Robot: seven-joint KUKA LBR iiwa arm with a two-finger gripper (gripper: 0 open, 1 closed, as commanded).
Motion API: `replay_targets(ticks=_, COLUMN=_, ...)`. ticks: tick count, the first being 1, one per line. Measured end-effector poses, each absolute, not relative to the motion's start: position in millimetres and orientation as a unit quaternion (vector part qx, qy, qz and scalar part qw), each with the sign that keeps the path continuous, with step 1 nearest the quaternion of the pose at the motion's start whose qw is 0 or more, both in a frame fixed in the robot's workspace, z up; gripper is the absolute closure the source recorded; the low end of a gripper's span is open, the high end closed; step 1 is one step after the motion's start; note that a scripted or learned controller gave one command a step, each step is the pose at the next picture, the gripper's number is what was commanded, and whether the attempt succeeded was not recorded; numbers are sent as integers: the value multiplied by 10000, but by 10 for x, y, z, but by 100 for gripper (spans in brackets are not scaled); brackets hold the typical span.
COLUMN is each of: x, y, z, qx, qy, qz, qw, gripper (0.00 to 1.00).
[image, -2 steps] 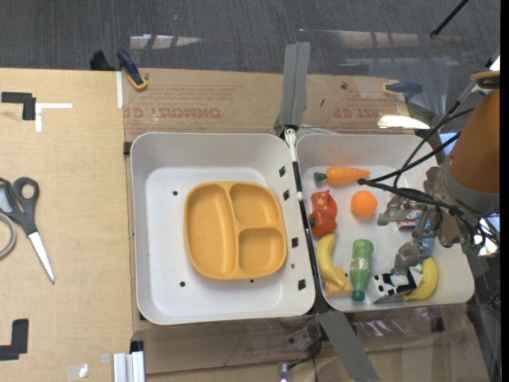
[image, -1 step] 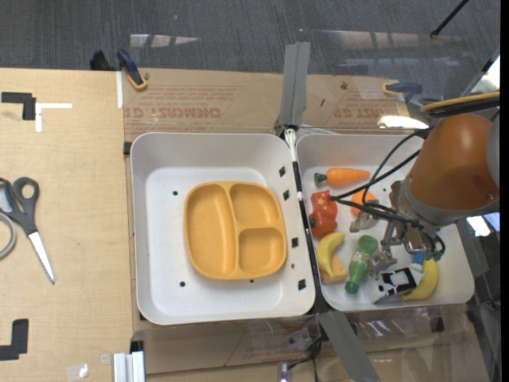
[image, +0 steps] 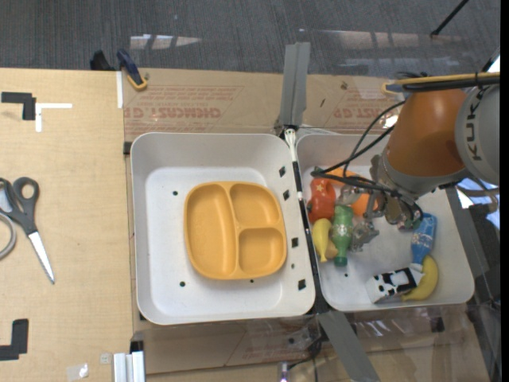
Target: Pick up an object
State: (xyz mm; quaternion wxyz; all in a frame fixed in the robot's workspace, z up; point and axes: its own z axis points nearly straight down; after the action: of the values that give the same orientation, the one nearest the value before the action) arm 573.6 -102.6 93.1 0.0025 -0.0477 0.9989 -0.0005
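While the tool (image: 387,216) hangs low over the middle of the right bin (image: 350,293), its state cannot be told; nothing is seen held. Objects are clustered along the right bin's left wall: a red toy (image: 322,198), an orange piece (image: 359,203) beside it, a green bottle (image: 342,233) lying lengthwise, and a small yellow banana (image: 321,238) touching the bottle's left side. Near the front right a second banana (image: 427,280) is seen beside a black-and-white toy (image: 395,283), with a blue packet (image: 424,238) just above them.

The green bottle is judged the nearest candidate, just left of the tool. It is likely light, stiff plastic, smooth and round, so rolling or slipping is to be expected; it is best taken across the mid-body, not the narrow neck. The banana pressed against it could be caught as well.

The left bin (image: 151,213) carries a yellow divided plate (image: 235,231). Scissors (image: 30,221) are left on the surface (image: 64,293).
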Motion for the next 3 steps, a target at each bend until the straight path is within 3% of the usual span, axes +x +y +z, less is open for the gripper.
replay_targets(ticks=1, x=5755, y=-1028, z=1040, qx=-486, qy=9988, qz=-19, qw=55, gripper=100)
replay_targets(ticks=2, x=6230, y=-2017, z=2016, qx=-972, qy=9953, qz=-3, qw=19, gripper=100)
replay_targets(ticks=3, x=6449, y=-1474, z=938, qx=-624, qy=9980, qz=1, qw=33, gripper=100)
